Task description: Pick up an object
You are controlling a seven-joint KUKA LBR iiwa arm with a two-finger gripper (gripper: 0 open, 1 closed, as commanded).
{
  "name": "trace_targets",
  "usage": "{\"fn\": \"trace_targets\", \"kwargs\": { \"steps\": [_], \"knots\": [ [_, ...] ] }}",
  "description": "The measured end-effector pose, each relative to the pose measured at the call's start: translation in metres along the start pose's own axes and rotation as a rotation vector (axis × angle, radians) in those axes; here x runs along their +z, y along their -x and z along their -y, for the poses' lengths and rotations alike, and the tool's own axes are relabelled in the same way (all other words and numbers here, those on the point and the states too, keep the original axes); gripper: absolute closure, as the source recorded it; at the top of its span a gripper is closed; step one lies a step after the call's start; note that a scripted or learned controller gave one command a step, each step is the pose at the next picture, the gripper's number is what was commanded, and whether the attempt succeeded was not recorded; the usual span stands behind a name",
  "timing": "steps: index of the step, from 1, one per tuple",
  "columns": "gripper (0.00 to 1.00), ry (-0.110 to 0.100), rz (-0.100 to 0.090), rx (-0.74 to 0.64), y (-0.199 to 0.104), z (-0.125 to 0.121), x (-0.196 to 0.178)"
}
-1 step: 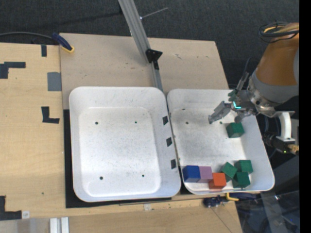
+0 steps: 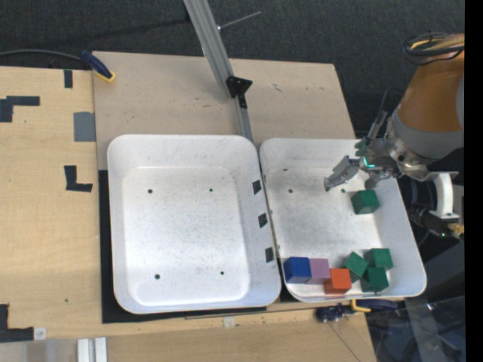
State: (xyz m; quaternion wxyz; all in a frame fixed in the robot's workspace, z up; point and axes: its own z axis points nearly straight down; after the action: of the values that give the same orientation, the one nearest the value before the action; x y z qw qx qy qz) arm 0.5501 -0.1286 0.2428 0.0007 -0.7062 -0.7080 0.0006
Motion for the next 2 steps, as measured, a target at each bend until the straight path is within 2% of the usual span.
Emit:
{"fn": "trace_targets", "kwargs": {
  "steps": [1, 2],
  "knots": [
    [0.00, -0.005, 0.000, 0.002, 0.006, 0.008, 0.057],
    [0.00, -0.005, 0.000, 0.002, 0.010, 0.002, 0.116]
  ]
}}
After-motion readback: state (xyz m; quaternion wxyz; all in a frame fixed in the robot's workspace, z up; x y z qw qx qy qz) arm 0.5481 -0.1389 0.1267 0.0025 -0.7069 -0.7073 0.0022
